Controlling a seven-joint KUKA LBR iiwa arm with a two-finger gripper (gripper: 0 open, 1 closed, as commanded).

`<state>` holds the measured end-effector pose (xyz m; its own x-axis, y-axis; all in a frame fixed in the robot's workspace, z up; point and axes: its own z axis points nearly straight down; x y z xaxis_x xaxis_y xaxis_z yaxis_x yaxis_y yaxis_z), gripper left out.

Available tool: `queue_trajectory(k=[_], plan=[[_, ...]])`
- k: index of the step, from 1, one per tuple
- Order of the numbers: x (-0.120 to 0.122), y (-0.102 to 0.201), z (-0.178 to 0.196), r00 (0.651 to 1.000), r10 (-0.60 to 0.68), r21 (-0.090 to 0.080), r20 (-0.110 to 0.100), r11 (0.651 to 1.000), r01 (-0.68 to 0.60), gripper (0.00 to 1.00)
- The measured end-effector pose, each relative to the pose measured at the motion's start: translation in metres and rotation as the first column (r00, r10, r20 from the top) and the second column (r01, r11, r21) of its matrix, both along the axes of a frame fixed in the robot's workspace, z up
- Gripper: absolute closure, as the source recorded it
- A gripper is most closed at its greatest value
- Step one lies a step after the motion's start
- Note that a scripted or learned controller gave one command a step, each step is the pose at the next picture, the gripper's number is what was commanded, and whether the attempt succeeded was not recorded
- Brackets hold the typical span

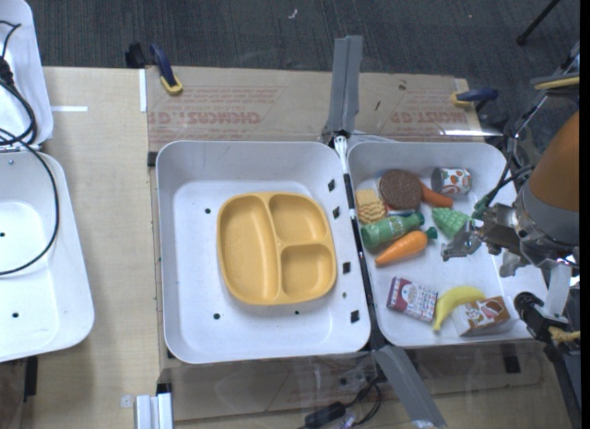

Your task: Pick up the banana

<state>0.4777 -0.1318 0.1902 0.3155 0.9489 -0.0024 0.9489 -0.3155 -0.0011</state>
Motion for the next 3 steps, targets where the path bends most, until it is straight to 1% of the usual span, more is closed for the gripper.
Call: queue_trajectory(k=[1, 2, 3], plan=[[-0.002, -0.041, -0.100, 0.997, 0.078, 0.003, -0.002, 0.997, -0.078, 0.00], [0.000, -0.077, -0.018, 0.974, 0.228, 0.001, 0.000, 0.974, -0.228, 0.00], [0.005, -0.042, -0.082, 0.993, 0.116, 0.004, -0.003, 0.993, -0.116, 0.00]])
